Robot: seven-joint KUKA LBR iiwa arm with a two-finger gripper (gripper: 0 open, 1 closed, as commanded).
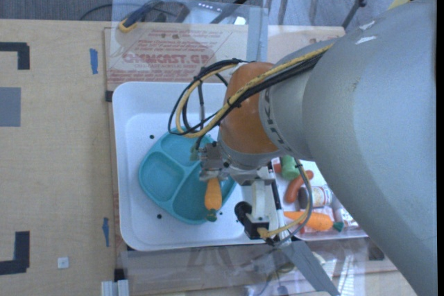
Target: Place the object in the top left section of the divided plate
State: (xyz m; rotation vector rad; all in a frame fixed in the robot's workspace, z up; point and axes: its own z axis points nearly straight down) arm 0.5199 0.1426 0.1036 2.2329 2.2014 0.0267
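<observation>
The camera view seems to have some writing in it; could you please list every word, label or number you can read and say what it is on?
Red printed lettering on the clear plastic sheet behind the white bin: too blurred and washed out by glare to read.
Label on the small bottle in the right-hand bin: too small to read.
Nothing else carries legible text.

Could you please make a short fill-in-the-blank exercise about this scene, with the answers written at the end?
1. The divided plate is ____ in colour.
2. The plate lies inside a shallow ____ bin.
3. A toy carrot lies over the plate's ____ edge, under the gripper.
4. The arm's band above the wrist is ____.

Answers: teal; white; right; orange
</observation>
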